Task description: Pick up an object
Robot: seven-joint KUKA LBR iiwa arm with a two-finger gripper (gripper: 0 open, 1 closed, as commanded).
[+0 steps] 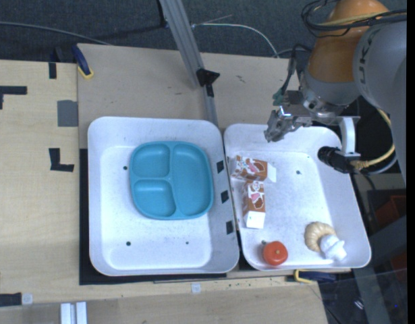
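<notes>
Single fixed camera above tan wooden desk (153, 79), looking down at slant on two shallow white bins (99, 181), moderately close.

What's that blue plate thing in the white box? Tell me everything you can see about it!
The blue tray is a smooth, plastic-looking dish in light turquoise with rounded corners. Raised ridges split it into three sections: two smaller ones on one side and a longer one on the other. It lies flat, turned slightly askew, on the floor of the left bin, toward its far side. Nothing sits in it, and it touches only the bin floor.
</notes>
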